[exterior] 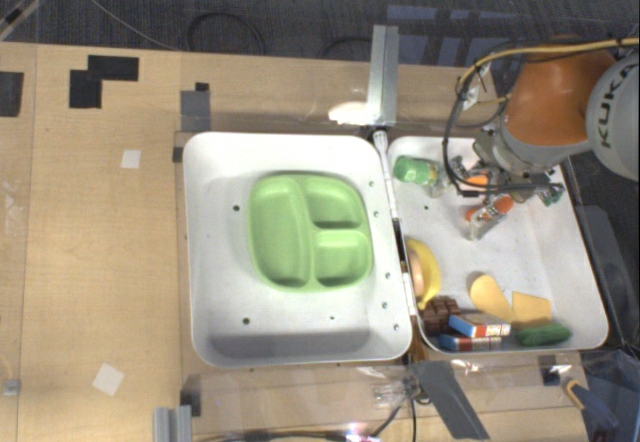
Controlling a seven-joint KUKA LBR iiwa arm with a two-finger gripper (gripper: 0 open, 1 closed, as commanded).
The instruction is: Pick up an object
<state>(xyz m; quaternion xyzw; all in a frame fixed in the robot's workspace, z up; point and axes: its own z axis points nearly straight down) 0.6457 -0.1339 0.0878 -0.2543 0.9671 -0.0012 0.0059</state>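
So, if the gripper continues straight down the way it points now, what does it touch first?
Most likely bare floor of the right bin. The gripper points down over an open patch, apart from the green object and the banana. Depth is unclear from above.

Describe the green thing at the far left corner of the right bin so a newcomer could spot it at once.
Find the right bin, the one holding loose items. In its far left corner, beside the divider, lies a small green object, away from the pile along the near edge. It is paler than the dark green piece there.

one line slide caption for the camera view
KUKA arm's hand hovers above the right bin of small items; green divided tray sits in the left bin.
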